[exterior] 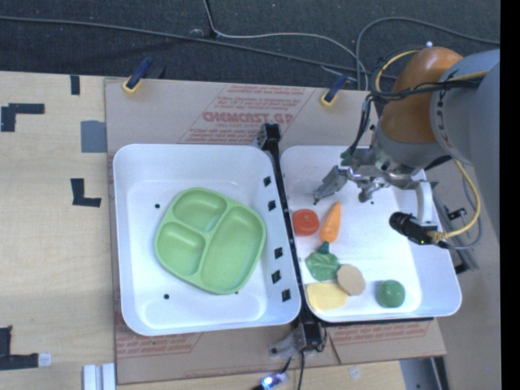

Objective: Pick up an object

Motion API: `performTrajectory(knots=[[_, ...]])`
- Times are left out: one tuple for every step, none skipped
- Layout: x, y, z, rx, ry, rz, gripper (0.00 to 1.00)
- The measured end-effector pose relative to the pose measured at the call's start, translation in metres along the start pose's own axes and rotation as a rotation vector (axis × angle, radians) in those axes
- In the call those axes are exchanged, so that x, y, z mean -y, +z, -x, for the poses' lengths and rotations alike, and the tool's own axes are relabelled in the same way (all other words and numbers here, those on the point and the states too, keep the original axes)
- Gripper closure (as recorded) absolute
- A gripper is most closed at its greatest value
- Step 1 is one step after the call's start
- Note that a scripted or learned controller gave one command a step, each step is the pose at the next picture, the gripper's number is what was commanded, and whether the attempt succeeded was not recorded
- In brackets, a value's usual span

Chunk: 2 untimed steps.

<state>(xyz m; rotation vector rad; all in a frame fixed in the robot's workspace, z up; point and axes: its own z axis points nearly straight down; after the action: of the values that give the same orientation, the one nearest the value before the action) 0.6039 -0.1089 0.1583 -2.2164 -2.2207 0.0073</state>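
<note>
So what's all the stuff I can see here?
bins: 2, white, side by side on the bench
tray: 1, light green, left bin
tomato: 1, red, right bin, by the divider
carrot: 1, orange, right of the tomato
leafy piece: 1, green, below the tomato
tan piece: 1, middle of the right bin's near end
yellow piece: 1, near left corner of the right bin
ball: 1, green, near right of the right bin
clamps: 2, yellow and blue, far edge of the board
arm: 1, grey and orange, right side
gripper: 1, above the carrot, open
</note>
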Motion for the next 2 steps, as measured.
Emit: performTrajectory(knots=[[0.007,0.062,0.004,0.0,0.001,-0.002,0.0],[0.005,0.049,0.003,0.0,-0.001,0.003,1.0]])
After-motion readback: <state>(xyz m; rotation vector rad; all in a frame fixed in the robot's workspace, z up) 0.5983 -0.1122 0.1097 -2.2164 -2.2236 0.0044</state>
